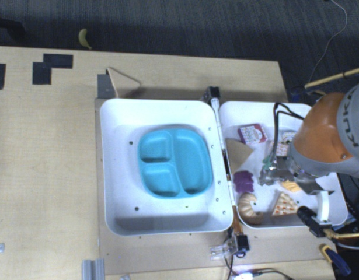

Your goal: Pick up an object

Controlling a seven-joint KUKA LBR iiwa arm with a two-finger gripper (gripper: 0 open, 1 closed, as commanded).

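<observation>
The right bin (pixel 233 114) holds several small objects: a purple piece (pixel 244 181), a tan cone-shaped piece (pixel 240 152), a small maroon and white packet (pixel 252 133), a round brown and white pastry (pixel 247 206) and a pizza-slice toy (pixel 283 203). The arm's orange band (pixel 322 134) hangs over the right bin. My gripper (pixel 271 172) points down into the bin's middle, right of the purple piece and above the pizza slice. The wrist hides its fingertips.
The left bin (pixel 118 156) holds a blue divided tray (pixel 174 162). A black-tipped rod (pixel 217 112) lies along the wall between the bins. Cables and a connector (pixel 234 247) sit at the bench's front edge. Black tape marks (pixel 51 67) lie on the wood at far left.
</observation>
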